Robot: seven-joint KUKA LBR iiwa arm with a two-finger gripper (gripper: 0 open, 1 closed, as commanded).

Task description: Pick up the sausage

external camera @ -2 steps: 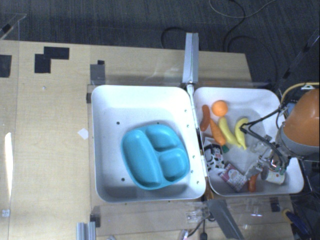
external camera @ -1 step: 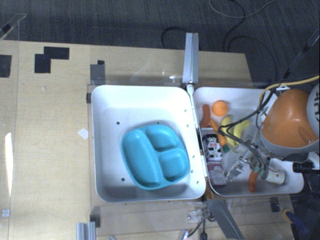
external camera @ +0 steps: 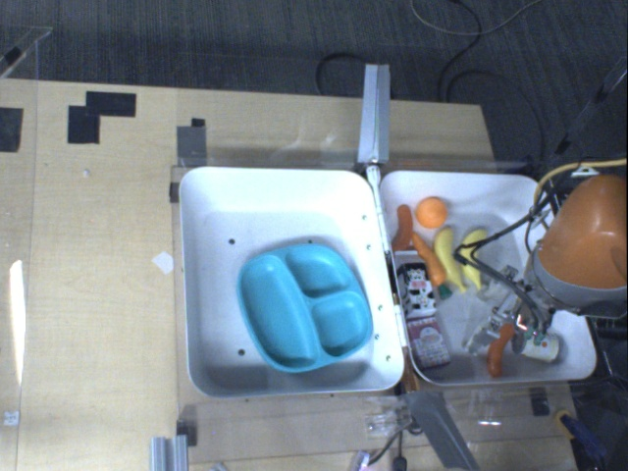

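The bench carries two white bins. The left bin point(external camera: 211, 263) holds a blue divided plate point(external camera: 304, 307). The right bin point(external camera: 491, 177) is crowded with toy food. The arm point(external camera: 584, 243) reaches over the right bin's near right corner, and its orange band hides part of the floor there.

The gripper point(external camera: 505, 324) hangs low in that corner. Cables and its own body cover it, so I cannot tell whether it is released or clenched. The short reddish piece just under it looks like the sausage point(external camera: 496, 354). It lies on the bin floor, right of a dark packet point(external camera: 427, 341) and well apart from the bananas point(external camera: 446, 253).

The step in hand appears to be the close approach. To do it well, the gripper should come straight down over the middle of the sausage and close across its narrow width, not along its length. It should stay clear of the bin's near wall.

The sausage's long axis runs nearly up and down the view. Its far end tips slightly right, toward the gripper, and its near end points at the bin's front rim.
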